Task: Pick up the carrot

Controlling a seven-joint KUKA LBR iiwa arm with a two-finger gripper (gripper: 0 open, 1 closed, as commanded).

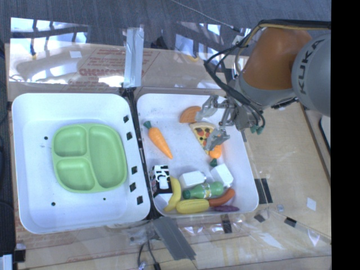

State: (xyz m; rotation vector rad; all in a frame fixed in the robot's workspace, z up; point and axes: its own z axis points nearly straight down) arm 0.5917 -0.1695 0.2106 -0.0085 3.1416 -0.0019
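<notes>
A carrot (159, 141), orange with a green top, lies at the left side of the right bin (246, 151), pointing toward the front. A second, smaller orange piece with a green end (215, 153) lies near the bin's right wall. My gripper (219, 135) hangs low over the right side of this bin, its tip right at that small orange piece and beside a pizza slice (202, 132). The larger carrot lies about a hand's width to the left of the gripper, untouched.
The right bin also holds an orange wedge (190, 114), white blocks (193, 178), a green bottle (202, 190), a banana (175, 192), a yellow piece (192, 206) and a black-and-white card (162, 178). In the left bin (25, 145) sits a green divided plate (90, 157).
</notes>
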